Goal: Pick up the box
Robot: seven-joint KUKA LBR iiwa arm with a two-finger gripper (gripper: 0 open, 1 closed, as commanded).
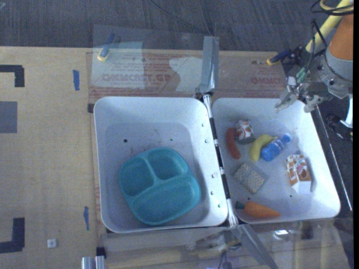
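**Arm high over the right bin's far rim, box untouched**

Taking the right bin (328, 195) as the landmark: at its nearest edge lies an orange carrot (261, 209), close against the front wall. Just beyond it, toward the middle of the floor, sits a small grey checkered pad (249, 178). Level with that, by the bin's right-hand side, is the box (298, 171), a little carton printed in white and orange-brown, lying flat and apart from everything else. Farther in, a blue bottle (275, 148) lies touching a yellow banana (259, 147), with a red sausage-shaped piece (232, 143) beside the dividing wall and a small red-and-white packet (244, 130) behind them. Left of this bin, the other bin holds a teal divided plate (160, 185).

Farthest off, above the bin's far right corner, hangs the gripper (297, 98), nothing between its fingers; whether they are spread or closed I cannot tell from here.

My worry is the descent. The box lies flat and low, so the fingers may skid over its top instead of straddling it. It also sits near the bin's right wall, and a finger coming down on that side could strike the wall or shove the carton against it. Aim drifting toward the middle risks catching the bottle instead.
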